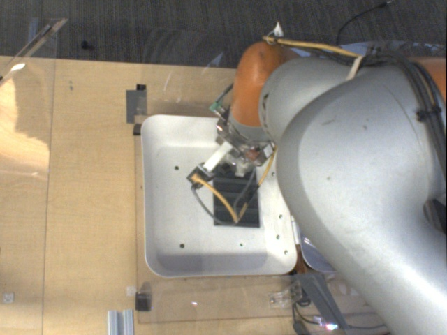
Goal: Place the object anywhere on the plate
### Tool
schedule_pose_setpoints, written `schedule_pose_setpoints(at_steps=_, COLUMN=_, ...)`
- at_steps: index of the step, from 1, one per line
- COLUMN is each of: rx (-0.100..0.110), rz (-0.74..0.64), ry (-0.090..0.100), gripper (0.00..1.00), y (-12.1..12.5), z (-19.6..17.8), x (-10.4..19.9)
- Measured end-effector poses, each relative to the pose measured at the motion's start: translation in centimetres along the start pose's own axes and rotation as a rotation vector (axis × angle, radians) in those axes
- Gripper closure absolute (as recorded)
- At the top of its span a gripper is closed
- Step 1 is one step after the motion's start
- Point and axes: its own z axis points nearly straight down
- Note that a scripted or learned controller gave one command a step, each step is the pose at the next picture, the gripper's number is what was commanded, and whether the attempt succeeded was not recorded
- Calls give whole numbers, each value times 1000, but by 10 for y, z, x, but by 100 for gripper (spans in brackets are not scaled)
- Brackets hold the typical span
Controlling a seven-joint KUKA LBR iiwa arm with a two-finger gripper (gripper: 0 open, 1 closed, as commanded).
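My gripper [227, 187] reaches down into the left white bin [167, 243], near the middle of its floor and towards its right side. It appears as a dark ribbed block with a yellow cable looped over it and a white piece pointing up-left. I cannot make out any object between its parts. A blue-grey curved edge [316, 255] peeks out under the arm at the bin's lower right; it may be the plate. The big grey arm [363, 180] hides the right bin.
The orange wrist band [250, 82] hangs over the left bin's top right corner. Bare white floor shows in the left and lower parts of that bin. Wooden bench [70, 187] lies to the left, with small black clamps at the bin's corners.
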Motion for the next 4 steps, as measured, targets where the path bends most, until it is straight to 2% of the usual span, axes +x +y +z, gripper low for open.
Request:
schedule_pose_setpoints(at_steps=1, rx=31, rz=-382, ry=-31, gripper=100, y=-24, z=8, x=61)
schedule_pose_setpoints(at_steps=2, rx=8, rz=-639, ry=-5, gripper=100, y=-69, z=-77, x=92)
schedule_pose_setpoints(at_steps=3, rx=9, rz=-1008, ry=-2, gripper=100, y=-92, z=3, x=68)
schedule_pose_setpoints(at_steps=4, rx=3, rz=-1081, ry=4, gripper=100, y=-153, z=7, x=-5)
